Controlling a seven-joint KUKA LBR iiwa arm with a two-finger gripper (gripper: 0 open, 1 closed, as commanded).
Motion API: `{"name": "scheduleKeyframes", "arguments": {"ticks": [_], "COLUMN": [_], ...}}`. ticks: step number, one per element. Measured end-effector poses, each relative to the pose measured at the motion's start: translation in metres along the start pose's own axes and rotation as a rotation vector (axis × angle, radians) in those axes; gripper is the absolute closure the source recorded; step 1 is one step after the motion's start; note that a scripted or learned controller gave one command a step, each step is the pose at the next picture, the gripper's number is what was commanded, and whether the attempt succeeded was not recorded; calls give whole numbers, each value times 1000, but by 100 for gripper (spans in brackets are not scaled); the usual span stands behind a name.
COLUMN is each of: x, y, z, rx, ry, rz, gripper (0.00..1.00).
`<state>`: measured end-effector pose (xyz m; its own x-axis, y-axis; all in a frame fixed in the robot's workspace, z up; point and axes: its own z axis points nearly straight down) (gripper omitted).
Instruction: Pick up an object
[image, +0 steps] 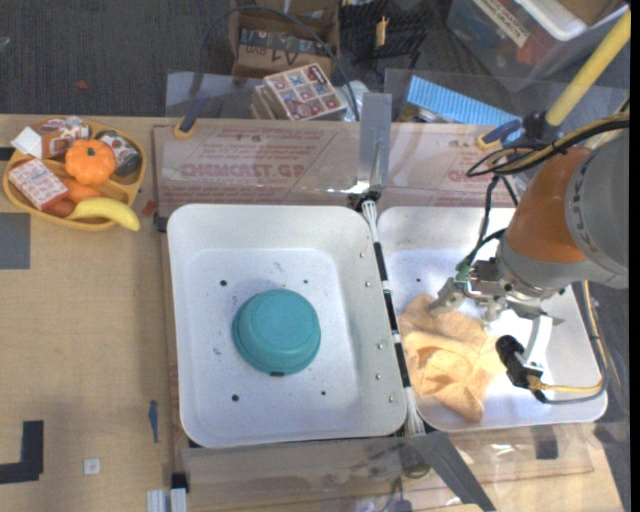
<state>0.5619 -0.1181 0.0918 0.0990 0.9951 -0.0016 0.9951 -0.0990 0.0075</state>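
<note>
A fruit dish (70, 185) sits far left on the bench (80, 380). A teal bowl (278, 331) lies upturned in the left bin (200, 240). In the right bin (420, 235), the end effector (470, 300) hangs over a yellow cloth (450, 365), touching its upper edge; I cannot tell its state.

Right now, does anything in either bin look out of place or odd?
Nothing looks spilled or damaged. The teal bowl sits upside down in the left bin, and the yellow cloth lies crumpled in the right bin, beside the gripper.
</note>
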Motion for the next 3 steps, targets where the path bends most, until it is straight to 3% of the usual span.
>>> {"name": "scheduleKeyframes", "arguments": {"ticks": [1,2,3], "x": [-19,-31,6], "y": [64,12,-23], "z": [2,2,1], "rx": [-5,-3,-7], "ry": [-1,1,0], "rz": [-178,-219,-417], "gripper": [0,0,0]}}
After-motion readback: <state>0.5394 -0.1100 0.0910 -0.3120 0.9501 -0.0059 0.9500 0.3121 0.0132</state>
